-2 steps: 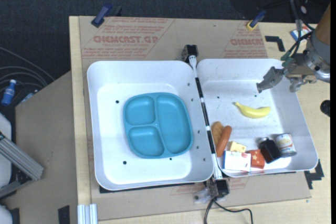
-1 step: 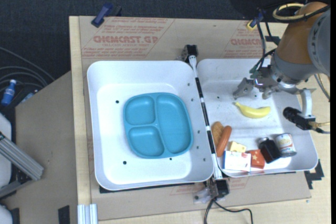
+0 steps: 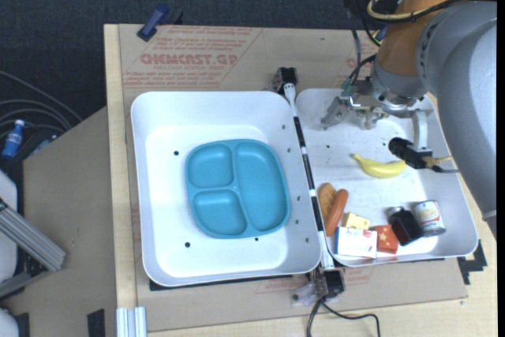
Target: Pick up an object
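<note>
Bench (image 3: 197, 51) bears 2 white bins side by side, and the right bin (image 3: 454, 237) serves as the landmark here. The grey arm (image 3: 465, 59) reaches over that bin's far edge, with its hand (image 3: 357, 108) low over the bin's far left corner; whether the hand is spread or drawn together I cannot tell, and nothing can be seen held in it. Left of the right bin, the left bin (image 3: 154, 170) carries a blue divided tray (image 3: 235, 187).

Inside the right bin, a yellow banana (image 3: 381, 166) lies near the middle, just toward the near side from the hand. A hot dog in a bun (image 3: 333, 209) lies against the bin's left wall. A white carton (image 3: 357, 241) and an orange piece (image 3: 386, 238) crowd the near edge, touching one another, with a black block (image 3: 405, 226) and a small can (image 3: 428, 217) beside them.

The step looks like the approach: no object is taken yet. The banana seems the easiest target, lying apart from the rest. The next move calls for bringing the hand above it, aligned across its curve, then descending.
</note>
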`<state>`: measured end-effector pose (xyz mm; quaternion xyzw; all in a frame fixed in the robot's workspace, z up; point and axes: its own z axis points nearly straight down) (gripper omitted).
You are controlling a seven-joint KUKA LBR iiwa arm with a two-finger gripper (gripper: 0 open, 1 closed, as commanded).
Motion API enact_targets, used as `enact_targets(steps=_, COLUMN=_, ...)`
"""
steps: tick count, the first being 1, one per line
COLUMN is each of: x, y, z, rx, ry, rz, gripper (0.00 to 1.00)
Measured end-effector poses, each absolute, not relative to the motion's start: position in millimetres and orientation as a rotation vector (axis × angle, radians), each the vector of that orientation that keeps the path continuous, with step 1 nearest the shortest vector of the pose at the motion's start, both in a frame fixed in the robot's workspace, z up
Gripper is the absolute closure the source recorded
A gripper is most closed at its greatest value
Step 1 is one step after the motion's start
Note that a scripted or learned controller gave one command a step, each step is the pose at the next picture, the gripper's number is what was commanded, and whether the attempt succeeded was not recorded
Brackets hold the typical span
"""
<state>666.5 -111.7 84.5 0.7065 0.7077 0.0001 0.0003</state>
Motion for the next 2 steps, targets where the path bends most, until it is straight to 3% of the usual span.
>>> enact_targets(steps=1, x=602.4, y=-100.8, z=84.4, rx=2.224, ry=2.222, rz=-0.001, gripper=0.00)
enact_targets(steps=2, x=602.9, y=-100.9, z=94.6, rx=2.223, ry=2.221, rz=0.000, gripper=1.00)
